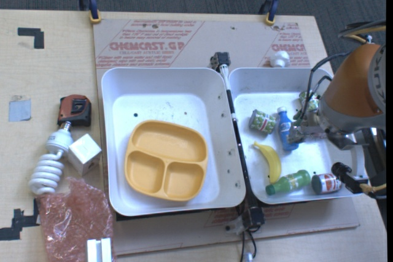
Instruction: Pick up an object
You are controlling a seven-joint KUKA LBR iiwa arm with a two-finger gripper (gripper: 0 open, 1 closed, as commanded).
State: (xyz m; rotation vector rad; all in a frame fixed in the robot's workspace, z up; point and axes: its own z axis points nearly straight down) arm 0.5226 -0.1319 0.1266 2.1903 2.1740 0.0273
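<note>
the arm [359, 80] reached in from the right over the right bin [245, 80], its orange band above the grey wrist. the gripper [299, 132] sat low in that bin, right against the lower end of a blue bottle [284, 126]; whether it was spread or pinching anything could not be told from this angle, since the wrist and cables hid much of it.

in the same bin, a small green can [263, 122] lay just left of the blue bottle. a banana [270, 159] lay below them, curving toward the front. a green bottle [288, 182] lay on its side near the front wall, and beside it to the right a small red-and-white can [326, 183].

the left bin [116, 132] held a yellow divided tray [166, 159], lying flat at its middle.

on the bench left of the bins were a tape measure [75, 110], a spiral light bulb [50, 162], a white cube [85, 151] touching it, and a pink plastic bag [73, 218].
</note>
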